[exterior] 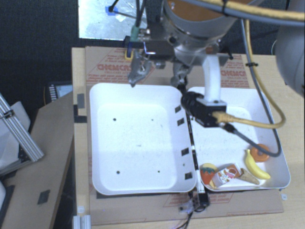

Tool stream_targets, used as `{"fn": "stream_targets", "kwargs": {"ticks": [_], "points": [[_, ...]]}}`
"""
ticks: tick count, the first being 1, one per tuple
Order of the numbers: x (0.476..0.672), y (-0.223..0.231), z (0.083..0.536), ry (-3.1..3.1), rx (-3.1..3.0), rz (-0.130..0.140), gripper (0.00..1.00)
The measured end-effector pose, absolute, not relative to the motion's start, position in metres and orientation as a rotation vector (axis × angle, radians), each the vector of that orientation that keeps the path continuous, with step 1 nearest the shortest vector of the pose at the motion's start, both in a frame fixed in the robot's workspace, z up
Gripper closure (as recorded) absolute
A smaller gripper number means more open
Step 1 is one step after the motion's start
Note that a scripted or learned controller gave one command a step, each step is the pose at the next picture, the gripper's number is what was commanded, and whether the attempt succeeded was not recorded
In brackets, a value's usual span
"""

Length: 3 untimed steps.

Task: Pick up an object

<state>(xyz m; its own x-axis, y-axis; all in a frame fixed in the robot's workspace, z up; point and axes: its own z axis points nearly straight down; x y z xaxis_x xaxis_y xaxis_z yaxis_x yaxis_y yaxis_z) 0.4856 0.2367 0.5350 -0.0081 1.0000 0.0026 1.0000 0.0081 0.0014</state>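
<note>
Gripper (134,81): hangs over the far rim of the left bin (97,128), near its middle, tip pointing down. Open or closed cannot be told at this angle. Nothing is visible in its grasp. The arm (209,4) comes in from the upper right.

Left bin: the white floor shows four small dark dots.

Right bin (224,144): all candidate objects are crowded along the near wall, well apart from the gripper.
- banana (256,165), yellow, lying towards the near right corner.
- orange round piece (261,151), just behind the banana and touching or nearly touching it.
- brown wedge (249,177), just beside the banana on its near side.
- red-and-white packet (226,174), lying flat between the wedge and the round fruit. It is printed, but the print is too small to read.
- orange-red round fruit (208,173), at the near left corner, against the wall shared with the left bin.

Writing: the cardboard sheet (107,54) under both bins carries red block lettering along its far edge. On the left side (110,67) it reads roughly "CHEMCR", and the gripper covers the rest. A second run of red lettering on the right (236,73) is not legible. Faint red print also shows on the near edge of the sheet, unreadable.
</note>
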Motion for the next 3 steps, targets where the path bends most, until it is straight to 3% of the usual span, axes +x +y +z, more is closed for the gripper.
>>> {"fn": "stream_targets", "kwargs": {"ticks": [1,2,3], "points": [[0.536,0.130,0.535,-2.212,-2.237,-0.002,0.00],[0.484,0.178,0.535,-2.231,-2.210,-0.003,0.00],[0.486,0.238,0.535,-2.232,-2.210,-0.005,0.00]]}}
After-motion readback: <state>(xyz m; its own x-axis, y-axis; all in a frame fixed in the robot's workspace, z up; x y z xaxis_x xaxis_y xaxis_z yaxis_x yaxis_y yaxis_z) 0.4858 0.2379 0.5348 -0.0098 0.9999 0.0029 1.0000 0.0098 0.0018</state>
